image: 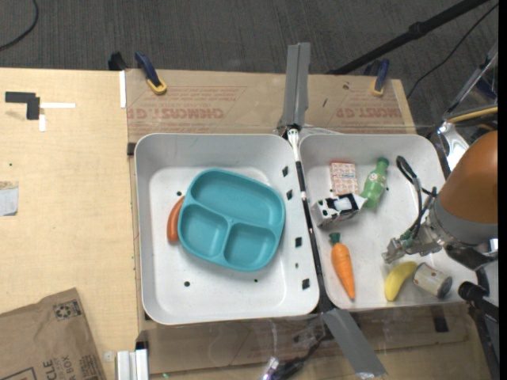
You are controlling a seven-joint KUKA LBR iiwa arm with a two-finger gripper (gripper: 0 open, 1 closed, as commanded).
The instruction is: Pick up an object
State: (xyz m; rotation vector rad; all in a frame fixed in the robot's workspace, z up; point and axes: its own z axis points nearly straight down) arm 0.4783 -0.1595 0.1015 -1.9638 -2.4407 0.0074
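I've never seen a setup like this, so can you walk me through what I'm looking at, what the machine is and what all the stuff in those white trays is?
One camera above a bench looks down at a slant. Two shallow white bins sit side by side. The left bin holds a teal divided plate with an orange sausage-like piece tucked by its edge. The right bin holds a carrot, a banana, a green bottle, a small pink carton, a black-and-white toy and a small cylinder. The robot arm reaches in from the right; its gripper hangs just above the banana. Nothing visibly held.

Yellow banana flat in right bin, near front wall
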